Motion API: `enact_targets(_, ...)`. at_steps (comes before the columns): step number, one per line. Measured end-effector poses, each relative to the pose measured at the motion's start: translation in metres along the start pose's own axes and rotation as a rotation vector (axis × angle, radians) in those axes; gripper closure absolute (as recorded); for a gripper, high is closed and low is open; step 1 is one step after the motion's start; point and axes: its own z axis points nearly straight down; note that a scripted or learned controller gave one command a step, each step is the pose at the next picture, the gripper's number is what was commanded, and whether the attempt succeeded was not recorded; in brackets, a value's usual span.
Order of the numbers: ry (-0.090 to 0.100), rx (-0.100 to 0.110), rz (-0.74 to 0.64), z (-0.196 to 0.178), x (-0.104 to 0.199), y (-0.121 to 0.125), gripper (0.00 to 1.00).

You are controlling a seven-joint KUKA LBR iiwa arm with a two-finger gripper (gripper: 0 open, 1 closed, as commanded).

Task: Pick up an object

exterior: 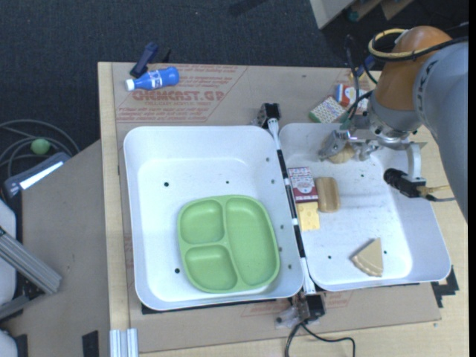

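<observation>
The hand [348, 146] hangs low over the far end of the right bin [425, 233], close to the back wall, at the end of the grey arm [439, 88] that comes in from the right. From this angle I cannot tell whether the hand is spread or pressed together, and nothing can be seen gripped in it. A pale tan piece [338, 155] lies on the bin floor just under and beside the hand, partly hidden by it. Nearer the camera, a red-and-white carton [301, 184] lies against the wall shared by the two bins. A brown block [327, 195] lies just beside it on the right and a yellow block [309, 219] just below it. These three crowd together, while a tan wedge [369, 258] lies well apart near the front of the bin, with bare floor around it. The left bin [160, 162] holds a green divided plate [227, 242]. On the tabletop [245, 95] behind the bins, a small checked box [325, 111] sits near the hand just outside the right bin, and a blue bottle [155, 79] lies on its side at the far left corner.
</observation>
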Motion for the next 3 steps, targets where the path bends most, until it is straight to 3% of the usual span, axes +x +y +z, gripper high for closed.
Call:
enact_targets(1, 0.0, 0.0, 0.0, 0.0, -0.017, 0.0, 0.0)
enact_targets(2, 0.0, 0.001, 0.0, -0.011, -0.017, 0.0, 1.0)
enact_targets(3, 0.002, 0.0, -0.001, -0.057, 0.058, 0.001, 1.0)
